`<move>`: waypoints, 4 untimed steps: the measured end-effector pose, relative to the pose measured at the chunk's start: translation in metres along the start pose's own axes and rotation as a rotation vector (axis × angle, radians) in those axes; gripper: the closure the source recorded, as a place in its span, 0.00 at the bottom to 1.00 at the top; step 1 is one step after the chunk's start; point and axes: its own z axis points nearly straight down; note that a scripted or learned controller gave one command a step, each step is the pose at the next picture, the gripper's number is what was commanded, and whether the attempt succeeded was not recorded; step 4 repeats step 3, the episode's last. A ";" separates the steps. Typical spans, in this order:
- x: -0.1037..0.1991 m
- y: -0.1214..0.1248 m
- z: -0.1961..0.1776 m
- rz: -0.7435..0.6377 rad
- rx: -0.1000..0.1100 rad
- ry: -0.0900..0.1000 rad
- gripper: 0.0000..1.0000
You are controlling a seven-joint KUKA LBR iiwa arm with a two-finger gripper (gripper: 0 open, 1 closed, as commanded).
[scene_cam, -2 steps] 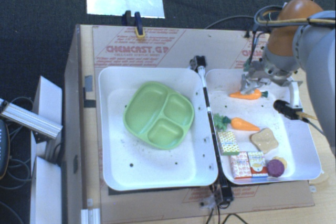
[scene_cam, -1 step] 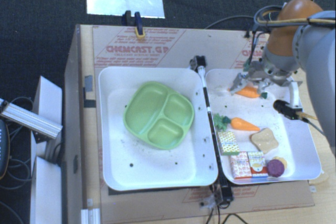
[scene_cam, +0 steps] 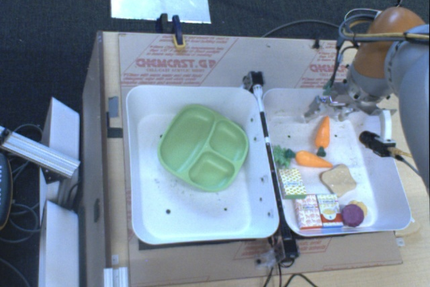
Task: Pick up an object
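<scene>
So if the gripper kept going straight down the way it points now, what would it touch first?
Probably the upright carrot just below the gripper in the right bin; depth is unclear, so it might meet the bin floor beside it.

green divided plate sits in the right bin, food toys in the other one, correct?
Not quite: the camera view shows the green divided plate in the left bin. The food toys, such as the carrot, lie in the right bin.

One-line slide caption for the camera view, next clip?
Pincer poised above upright carrot in right bin of toy food; green tray in left bin.
</scene>
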 end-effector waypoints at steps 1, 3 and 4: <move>0.001 0.002 -0.012 -0.005 -0.004 -0.001 1.00; 0.057 0.001 0.000 -0.003 0.000 0.003 0.00; 0.057 0.001 0.000 -0.003 0.000 0.003 0.00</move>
